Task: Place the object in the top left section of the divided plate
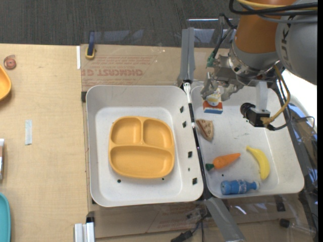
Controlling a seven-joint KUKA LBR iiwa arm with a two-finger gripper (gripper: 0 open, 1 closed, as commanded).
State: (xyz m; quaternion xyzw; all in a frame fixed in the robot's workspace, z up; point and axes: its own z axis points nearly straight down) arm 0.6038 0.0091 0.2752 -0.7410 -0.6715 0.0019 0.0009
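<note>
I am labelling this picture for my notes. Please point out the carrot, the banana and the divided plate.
carrot [226,160], camera view, middle of its orange body.
banana [259,161], camera view, middle of its curve.
divided plate [142,147], camera view, the ridge between its sections.

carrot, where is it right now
The carrot lies in the right bin, toward its front, in the camera view. The banana is to its right, the blue bottle just in front and the sandwich slice behind it.
</note>
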